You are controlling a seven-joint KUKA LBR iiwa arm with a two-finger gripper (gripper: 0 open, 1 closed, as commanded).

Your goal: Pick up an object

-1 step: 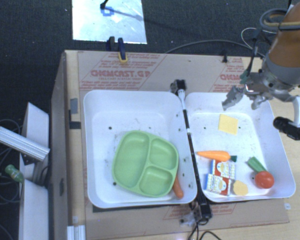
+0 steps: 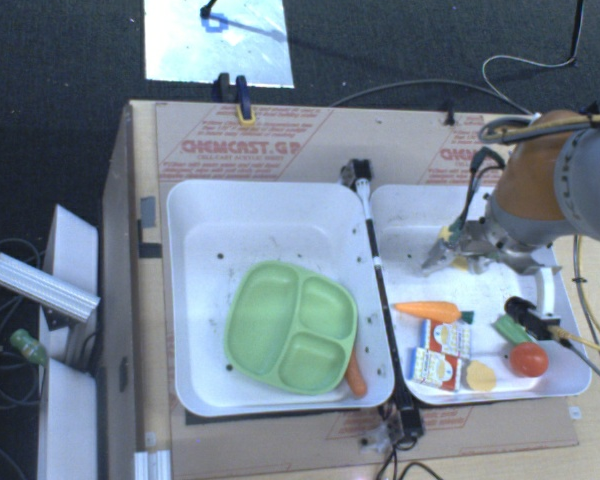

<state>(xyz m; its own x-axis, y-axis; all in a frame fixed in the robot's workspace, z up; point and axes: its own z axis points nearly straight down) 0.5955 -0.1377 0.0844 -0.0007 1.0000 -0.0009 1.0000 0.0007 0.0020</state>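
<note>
My gripper [image 2: 453, 258] is low over the back of the right bin [image 2: 410, 208], its fingers spread open and nothing visibly held between them. A small yellow bit [image 2: 449, 235] shows just behind the fingers; I cannot tell what it is. In front of the gripper lies an orange carrot [image 2: 430, 310]. Nearer the front edge are a red and white carton [image 2: 441, 353], a pale yellow round piece [image 2: 480, 375], a red tomato [image 2: 528, 360] and a green piece [image 2: 511, 329].
The left bin [image 2: 195, 268] holds a green divided plate [image 2: 291, 326] with a small orange sausage-like piece [image 2: 355, 378] at its right edge. A divider rail [image 2: 378, 268] separates the bins. The arm comes in over the right bin's right wall.
</note>
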